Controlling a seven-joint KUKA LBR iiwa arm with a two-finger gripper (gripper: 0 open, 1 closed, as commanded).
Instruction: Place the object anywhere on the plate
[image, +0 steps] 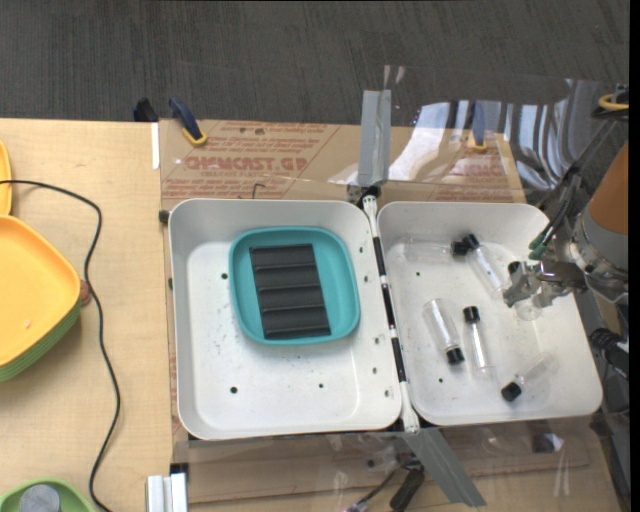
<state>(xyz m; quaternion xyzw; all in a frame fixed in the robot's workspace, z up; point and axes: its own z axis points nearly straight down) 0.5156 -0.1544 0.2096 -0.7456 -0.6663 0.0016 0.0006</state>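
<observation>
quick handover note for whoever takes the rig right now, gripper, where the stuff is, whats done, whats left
Gripper: low over the right bin, near its right wall; nothing visibly held.
Plate: teal, in the left bin, carrying only its dark ribbed insert.
Objects: several clear vials with black caps lie loose in the right bin.
Done: nothing on the plate yet.
Left: grasp one vial, carry it across and set it on the plate.

Over on the left bench, a yellow dish (30, 290) sits stacked on a green one, a black cable (100, 330) snaking past. Behind the bins lies printed cardboard (250, 160), a blue-and-yellow clamp (187, 120) at its corner.
</observation>
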